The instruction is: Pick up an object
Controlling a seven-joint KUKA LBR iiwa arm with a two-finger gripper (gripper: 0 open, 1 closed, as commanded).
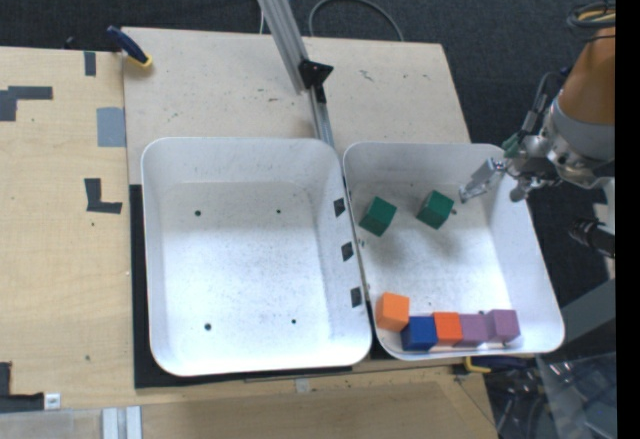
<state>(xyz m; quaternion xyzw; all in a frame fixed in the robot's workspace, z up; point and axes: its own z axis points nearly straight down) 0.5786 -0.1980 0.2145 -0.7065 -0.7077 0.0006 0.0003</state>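
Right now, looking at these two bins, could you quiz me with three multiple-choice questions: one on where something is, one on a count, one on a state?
1. Where are the blocks?
A. All in the left bin
B. All in the right bin
C. On the wooden bench

2. How many green blocks are there?
A. One
B. Two
C. Four

3. What is the hand doing?
A. Lying in the left bin
B. Carrying an orange block above the bench
C. Hanging at the right bin's upper right rim, nothing seen between its fingers

Answers:
1 B: the blocks all sit inside the right bin, not the left bin.
2 B: one green block and a second green block lie side by side, apart.
3 C: the hand hangs by that rim, to the right of the green blocks.
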